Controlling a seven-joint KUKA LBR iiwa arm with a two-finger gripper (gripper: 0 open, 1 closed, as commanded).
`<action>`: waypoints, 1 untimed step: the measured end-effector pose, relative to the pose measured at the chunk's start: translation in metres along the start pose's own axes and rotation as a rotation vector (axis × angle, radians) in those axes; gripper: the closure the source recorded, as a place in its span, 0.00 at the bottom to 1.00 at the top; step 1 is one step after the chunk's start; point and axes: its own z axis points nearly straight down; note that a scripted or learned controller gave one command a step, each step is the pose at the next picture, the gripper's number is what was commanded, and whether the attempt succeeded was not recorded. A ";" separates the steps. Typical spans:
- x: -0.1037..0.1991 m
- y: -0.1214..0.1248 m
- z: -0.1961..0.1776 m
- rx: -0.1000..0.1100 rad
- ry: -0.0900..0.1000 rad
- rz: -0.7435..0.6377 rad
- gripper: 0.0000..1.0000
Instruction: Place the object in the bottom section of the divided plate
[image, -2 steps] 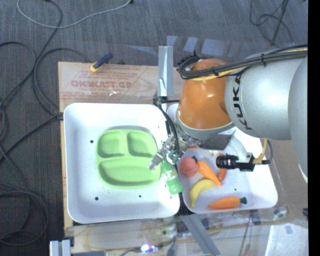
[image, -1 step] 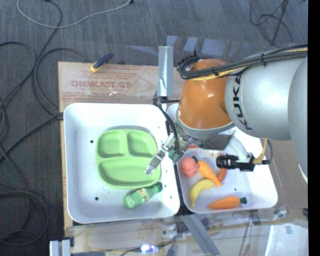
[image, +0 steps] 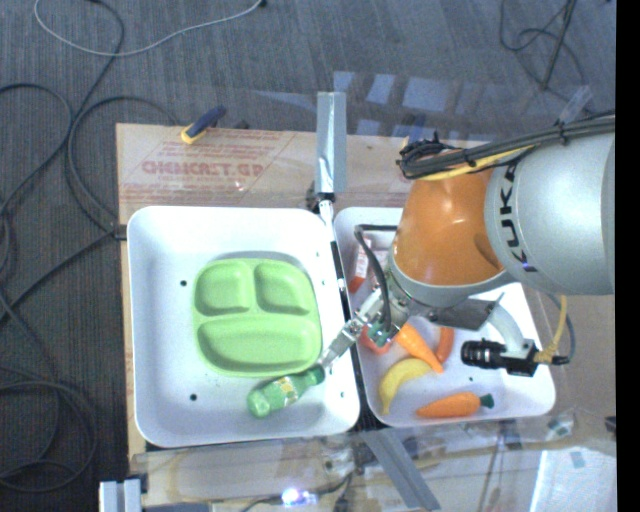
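arm (image: 560, 215): grey casing | orange band | black KUKA lettering | black cables

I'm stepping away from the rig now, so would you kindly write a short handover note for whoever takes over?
End effector: low over the divider between the two bins; finger state unclear.
Left bin: green divided plate, all three sections bare. A green bottle lies on its side on the bin floor just below the plate, outside it.
Right bin: two carrots, a banana, other small items.
Done: nothing placed in the plate.
Left: grasp an object and set it in the plate's bottom section.
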 end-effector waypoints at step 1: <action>0.000 0.001 -0.007 0.001 0.002 0.001 1.00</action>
